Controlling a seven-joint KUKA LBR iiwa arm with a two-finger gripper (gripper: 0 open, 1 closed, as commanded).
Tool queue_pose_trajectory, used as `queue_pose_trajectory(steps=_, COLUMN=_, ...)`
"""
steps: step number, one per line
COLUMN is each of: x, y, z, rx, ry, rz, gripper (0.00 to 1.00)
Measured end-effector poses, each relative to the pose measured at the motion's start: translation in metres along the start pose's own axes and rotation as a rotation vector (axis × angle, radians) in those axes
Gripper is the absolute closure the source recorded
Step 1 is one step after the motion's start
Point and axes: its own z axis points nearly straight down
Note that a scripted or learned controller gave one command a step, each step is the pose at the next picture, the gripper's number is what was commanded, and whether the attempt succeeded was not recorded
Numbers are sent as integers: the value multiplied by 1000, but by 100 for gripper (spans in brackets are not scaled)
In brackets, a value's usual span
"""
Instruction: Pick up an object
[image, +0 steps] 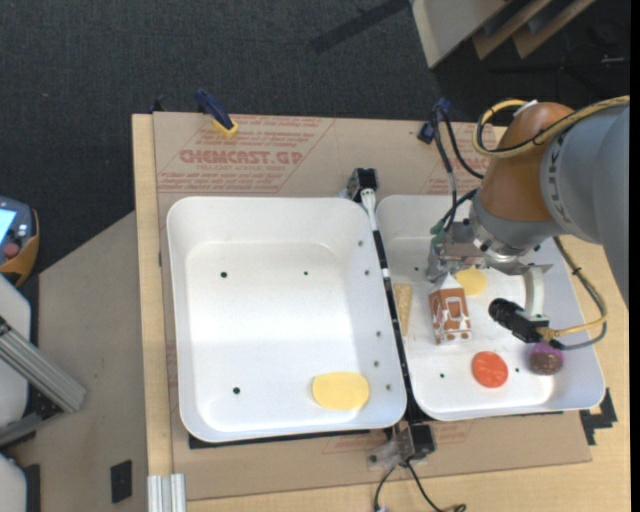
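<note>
My gripper (452, 262) hangs low in the right bin (420, 215), at the end of the grey arm with its orange band (520, 165). A small yellow piece (473, 283) lies just beside and below it. A brown and white box (451, 315) stands a little nearer the front. A red-orange round object (489, 369) and a purple one (545, 358) rest near the bin's front right. A tan wedge (402, 305) lies along the bin's left wall. I see nothing held by the gripper.
The left bin (200, 300) holds a yellow oval disc (340, 390) near its front right corner. A black clip and divider (366, 185) run between the bins. Cables (575, 330) loop beside the arm over the right bin's right side.
</note>
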Motion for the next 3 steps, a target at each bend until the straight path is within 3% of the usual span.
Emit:
queue_pose_trajectory(steps=2, x=-133, y=0, z=-3, rx=0, ry=-4, rz=3, gripper=100)
queue_pose_trajectory(steps=3, x=-132, y=29, z=-75, rx=-7, ry=-4, rz=-3, gripper=100)
